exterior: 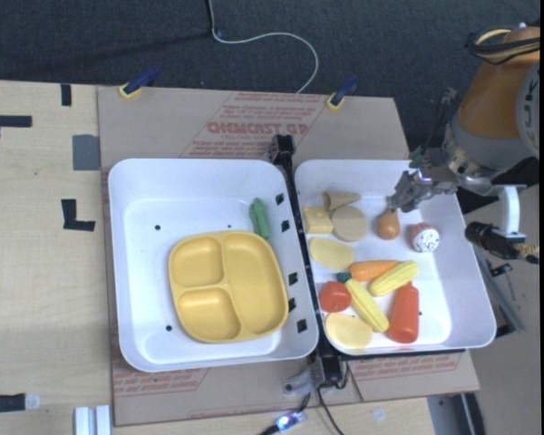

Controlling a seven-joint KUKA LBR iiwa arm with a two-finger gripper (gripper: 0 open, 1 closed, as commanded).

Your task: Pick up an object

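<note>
The gripper [408, 195] hangs over the far side of the right bin [467, 284], just above a small orange-brown egg-shaped piece [389, 226]; I cannot tell how it is set. That bin also holds toy food near the egg-shaped piece: 2 corn cobs [393, 276], a carrot [373, 268], a tomato [335, 296], and a red sausage [403, 314]. The left bin [136, 243] holds a yellow divided plate [227, 285] with a green pod [259, 218] just beyond its far rim.
</note>
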